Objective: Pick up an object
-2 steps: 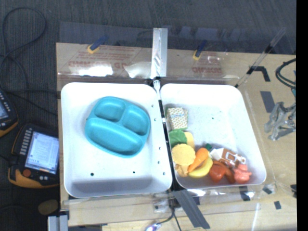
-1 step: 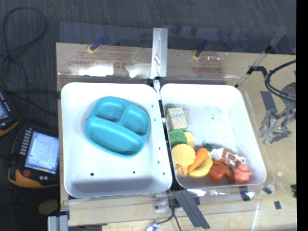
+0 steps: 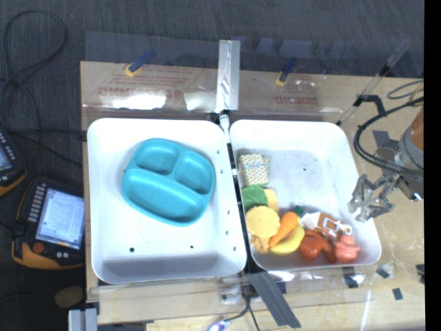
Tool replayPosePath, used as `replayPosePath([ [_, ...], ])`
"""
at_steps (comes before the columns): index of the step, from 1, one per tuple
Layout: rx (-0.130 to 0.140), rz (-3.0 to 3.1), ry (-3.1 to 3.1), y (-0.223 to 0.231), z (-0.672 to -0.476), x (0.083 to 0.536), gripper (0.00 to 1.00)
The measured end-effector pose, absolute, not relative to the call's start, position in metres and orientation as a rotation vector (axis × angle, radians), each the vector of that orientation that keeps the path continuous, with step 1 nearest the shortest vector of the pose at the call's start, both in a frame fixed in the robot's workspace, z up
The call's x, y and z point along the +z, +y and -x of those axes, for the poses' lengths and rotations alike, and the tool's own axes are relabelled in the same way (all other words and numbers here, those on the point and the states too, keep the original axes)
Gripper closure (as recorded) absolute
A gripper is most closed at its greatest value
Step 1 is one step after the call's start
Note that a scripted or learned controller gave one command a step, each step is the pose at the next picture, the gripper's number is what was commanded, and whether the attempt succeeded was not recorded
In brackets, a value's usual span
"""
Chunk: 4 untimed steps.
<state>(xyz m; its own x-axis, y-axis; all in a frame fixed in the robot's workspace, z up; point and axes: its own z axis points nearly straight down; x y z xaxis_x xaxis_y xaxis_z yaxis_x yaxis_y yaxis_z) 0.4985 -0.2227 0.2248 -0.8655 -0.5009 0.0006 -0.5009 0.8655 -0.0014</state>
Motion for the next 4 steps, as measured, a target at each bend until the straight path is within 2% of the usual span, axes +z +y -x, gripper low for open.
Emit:
replayPosePath([
  [1, 0.002, -1.003, -2.976, -0.222, -0.500, 0.197, 1.00],
  [2, 0.003, -1.140, -2.928, -0.223, -0.493, 0.211, 1.00],
  [3, 0.001, -1.245, -2.883, -0.222, -0.493, 0.191, 1.00],
  [4, -0.003, -1.439, -2.797, -0.202, -0.510, 0.262, 1.00],
])
